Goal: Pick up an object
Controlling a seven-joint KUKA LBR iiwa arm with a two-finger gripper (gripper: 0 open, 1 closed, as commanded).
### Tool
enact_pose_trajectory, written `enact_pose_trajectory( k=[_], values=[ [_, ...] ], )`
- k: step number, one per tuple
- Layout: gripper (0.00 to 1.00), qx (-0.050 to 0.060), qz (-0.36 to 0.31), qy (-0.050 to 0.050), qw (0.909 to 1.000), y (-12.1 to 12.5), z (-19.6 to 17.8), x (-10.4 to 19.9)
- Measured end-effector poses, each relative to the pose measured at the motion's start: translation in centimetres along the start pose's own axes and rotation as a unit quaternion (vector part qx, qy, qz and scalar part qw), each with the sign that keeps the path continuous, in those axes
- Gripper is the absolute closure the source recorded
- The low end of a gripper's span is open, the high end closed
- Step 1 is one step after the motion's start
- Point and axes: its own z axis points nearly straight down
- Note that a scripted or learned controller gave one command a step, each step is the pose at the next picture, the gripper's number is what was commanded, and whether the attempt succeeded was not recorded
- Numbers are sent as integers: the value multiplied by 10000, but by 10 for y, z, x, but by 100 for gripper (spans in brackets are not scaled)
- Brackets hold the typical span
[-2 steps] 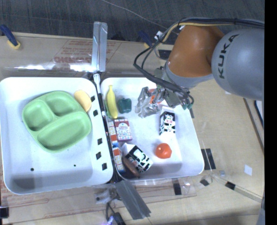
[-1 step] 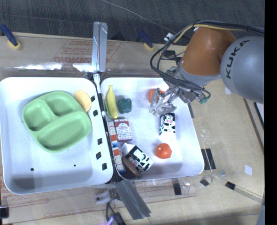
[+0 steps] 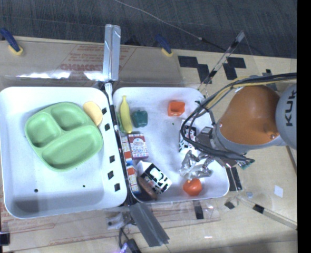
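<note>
With the gripper [image 3: 196, 168] low near the right bin's [image 3: 161, 95] front right corner, just above the red ball [image 3: 193, 186], its opening unreadable, descending squarely over the ball before closing seems wise.

White letters "KU" stand on the grey arm [image 3: 288, 115] at the right edge, while print on the small red carton [image 3: 138, 145] is too small to read.
</note>
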Motion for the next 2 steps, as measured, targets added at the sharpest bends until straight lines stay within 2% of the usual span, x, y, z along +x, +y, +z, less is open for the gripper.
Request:
enact_pose_trajectory(
  k=[1,2],
  values=[
    [100,8,183,-29,9998,26,-20,-82],
    [0,10,210,-13,9998,24,-19,-78]
  ],
)
